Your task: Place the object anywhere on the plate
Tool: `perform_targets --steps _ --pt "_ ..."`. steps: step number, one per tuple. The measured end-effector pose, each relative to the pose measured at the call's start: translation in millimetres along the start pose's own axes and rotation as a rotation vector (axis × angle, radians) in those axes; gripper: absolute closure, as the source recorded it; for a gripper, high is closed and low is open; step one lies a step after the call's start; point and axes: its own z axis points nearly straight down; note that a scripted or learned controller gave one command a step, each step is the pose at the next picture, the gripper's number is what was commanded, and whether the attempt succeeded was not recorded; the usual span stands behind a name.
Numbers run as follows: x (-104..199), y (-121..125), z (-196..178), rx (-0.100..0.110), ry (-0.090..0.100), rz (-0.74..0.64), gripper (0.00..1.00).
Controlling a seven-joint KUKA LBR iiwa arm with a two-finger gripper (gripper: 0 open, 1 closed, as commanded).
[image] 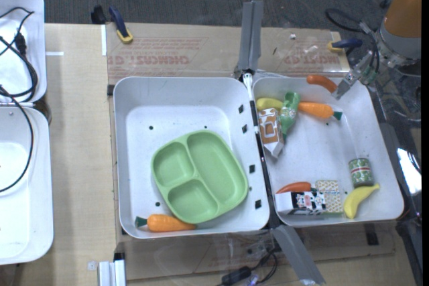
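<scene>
Seen from above at a slant, two shallow white bins sit side by side on a wooden bench. Left bin [127,144]: a light green plate [199,176] with three compartments lies flat near the middle, all three bare, so the drop spot is ready. A toy carrot [164,223] lies just beside the plate's lower edge, against the bin's front wall, off the plate.

Right bin [389,157]: this serves as the supply side, with objects scattered for picking. At the upper left are a yellow piece [267,104], a green packet [289,114], an orange carrot [316,110] and a small carton [269,130], crowded and partly overlapping. An orange-red piece [322,82] rests by the back wall. Toward the front lie a small can [361,172], a banana [360,200], a milk carton [305,201] and a checked cracker [328,188], close together.

At the top right corner the grey arm with its orange band [405,7] hangs above the right bin's back corner. The gripper [352,82] sits low near the orange-red piece; I cannot tell how it is set, and nothing is visibly held. The placing looks not yet begun.
</scene>
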Motion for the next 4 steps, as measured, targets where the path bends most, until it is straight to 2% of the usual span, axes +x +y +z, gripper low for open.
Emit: perform_targets --steps 1,2,3,4 --pt "92 61 2 0.000 0.001 -0.249 1.00" --pt "199 115 2 0.001 0.002 -0.204 1.00" --pt "263 115 1 -0.001 0.000 -0.149 1.00" --pt "316 110 35 0.004 0.003 -0.220 1.00"
